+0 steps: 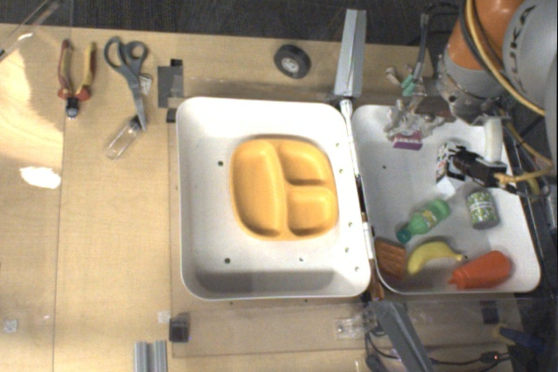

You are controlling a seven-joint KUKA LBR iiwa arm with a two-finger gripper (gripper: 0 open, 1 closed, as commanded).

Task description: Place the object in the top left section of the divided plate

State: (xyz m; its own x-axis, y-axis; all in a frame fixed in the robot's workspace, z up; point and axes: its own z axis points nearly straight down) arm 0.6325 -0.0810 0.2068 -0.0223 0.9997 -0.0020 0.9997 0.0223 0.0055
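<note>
- your gripper hovers at the right bin's far-left corner; its state can't be told.
- nothing is on the yellow plate; the objects lie along the right bin's near edge.

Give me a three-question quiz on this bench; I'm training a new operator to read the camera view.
1. True or false: the yellow divided plate lies in the left bin.
2. Which thing lies nearest the right bin's bottom right corner? A) green bottle B) banana C) orange-red toy
3. Fill in: the scissors lie on the bench, ____ both bins.

Key: 1. True; its sections hold nothing. 2. C. 3. Outside, to the view's left, beside the red-handled pliers.
</note>
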